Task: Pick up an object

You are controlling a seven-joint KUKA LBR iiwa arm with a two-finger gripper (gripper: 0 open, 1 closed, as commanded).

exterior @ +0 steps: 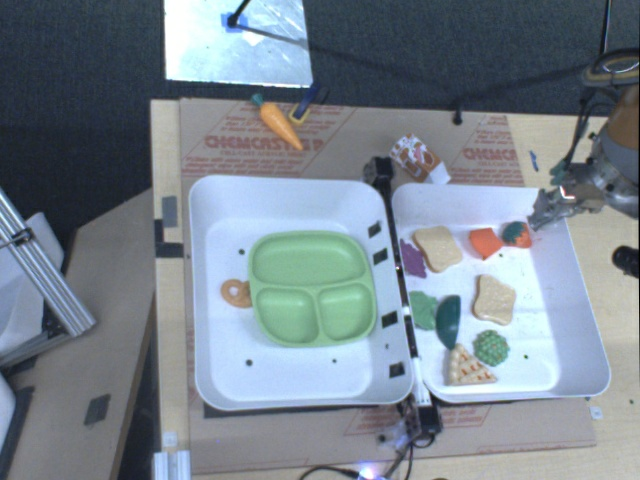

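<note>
Gripper at right bin's far edge.
My gripper (545,211) hovers beside a green-red toy (516,234); jaw state unclear.

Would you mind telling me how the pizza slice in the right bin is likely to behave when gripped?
The pizza slice lies flat, so fingers may struggle to get under it. It looks like small moulded toy food, probably stiff and light. Its flat shape shouldn't roll.

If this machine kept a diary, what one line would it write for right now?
hand: above right bin's far right corner, by green-topped toy | toy food lying in bin | green divided plate in left bin | nothing lifted
</note>
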